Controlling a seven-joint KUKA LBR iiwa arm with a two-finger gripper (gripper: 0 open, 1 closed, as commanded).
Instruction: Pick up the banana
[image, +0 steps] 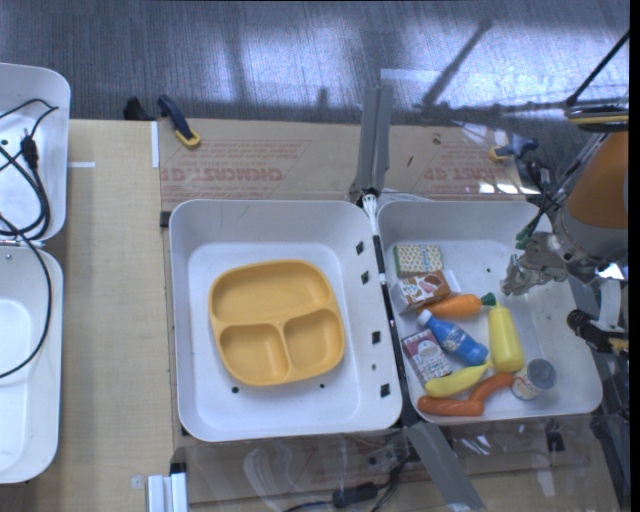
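Observation:
The banana (456, 380) is a short yellow curved piece lying near the front of the right bin (560, 405), between a small carton (424, 356) and a reddish sausage (452, 406). My gripper (521, 274) hangs over the right part of that bin, up and to the right of the banana and well apart from it. Nothing shows in its grasp. A yellow squeeze bottle (505, 339) lies between the gripper and the banana.
The right bin also holds a carrot (462, 306), a blue bottle (456, 340), a small tin (538, 375), a snack box (418, 260) and a brown packet (424, 291). A yellow divided plate (277, 322) sits in the left bin (190, 330).

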